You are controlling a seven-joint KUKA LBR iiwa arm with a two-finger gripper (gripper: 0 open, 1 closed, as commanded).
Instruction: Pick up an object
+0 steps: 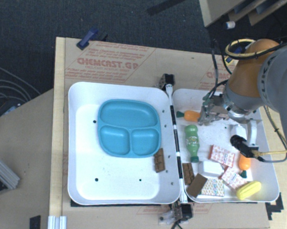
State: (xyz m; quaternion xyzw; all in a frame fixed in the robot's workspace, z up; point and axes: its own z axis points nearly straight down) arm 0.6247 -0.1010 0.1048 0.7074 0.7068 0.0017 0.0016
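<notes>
My gripper (205,115) hangs low over the back left part of the right bin (271,170), below the arm's orange band. Just to its left lies a small orange piece (191,114), close to the gripper or touching it; I cannot tell which. A green bottle (192,139) lies in front of that piece, along the bin's left side. Red-patterned packets (221,155), a white block (211,168), a yellow fruit (248,189) and a small orange ball (244,163) lie towards the bin's front right.
The left bin (80,156) holds a blue divided plate (129,127) and a brown bar (159,161) by its right wall. A brown flat piece (195,184) and a dark bar (188,171) lie in the right bin's front left. A black part (238,143) hangs beside the arm.
</notes>
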